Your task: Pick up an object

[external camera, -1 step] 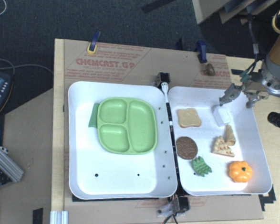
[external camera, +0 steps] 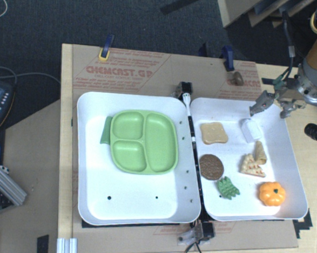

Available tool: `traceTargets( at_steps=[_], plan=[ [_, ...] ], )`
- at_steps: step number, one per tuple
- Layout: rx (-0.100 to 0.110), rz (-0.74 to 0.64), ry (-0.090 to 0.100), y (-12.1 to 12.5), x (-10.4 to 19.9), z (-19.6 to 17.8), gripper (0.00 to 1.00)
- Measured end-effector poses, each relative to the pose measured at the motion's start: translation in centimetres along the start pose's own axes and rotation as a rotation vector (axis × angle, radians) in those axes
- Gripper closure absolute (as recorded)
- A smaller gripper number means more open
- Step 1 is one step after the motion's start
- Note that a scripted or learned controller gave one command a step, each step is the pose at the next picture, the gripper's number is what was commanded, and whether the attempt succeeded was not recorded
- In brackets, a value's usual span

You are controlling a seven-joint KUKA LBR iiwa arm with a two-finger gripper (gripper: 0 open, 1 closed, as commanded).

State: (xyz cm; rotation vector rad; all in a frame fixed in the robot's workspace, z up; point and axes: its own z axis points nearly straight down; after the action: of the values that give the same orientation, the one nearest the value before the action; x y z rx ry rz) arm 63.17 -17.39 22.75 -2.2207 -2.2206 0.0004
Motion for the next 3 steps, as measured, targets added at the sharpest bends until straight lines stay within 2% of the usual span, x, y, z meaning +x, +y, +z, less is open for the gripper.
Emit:
traceTargets(
  at_steps=[1, 2, 3],
  plan=[
    [0.006, -0.003, 0.001, 0.2, 0.5, 6.3, 0.00],
    [-0.003, -0.002, -0.003, 0.1, 0.7, 12.3, 0.00],
    [-0.013, -0.001, -0.011, 0.6, 0.3, 13.3, 0.00]
  ],
)
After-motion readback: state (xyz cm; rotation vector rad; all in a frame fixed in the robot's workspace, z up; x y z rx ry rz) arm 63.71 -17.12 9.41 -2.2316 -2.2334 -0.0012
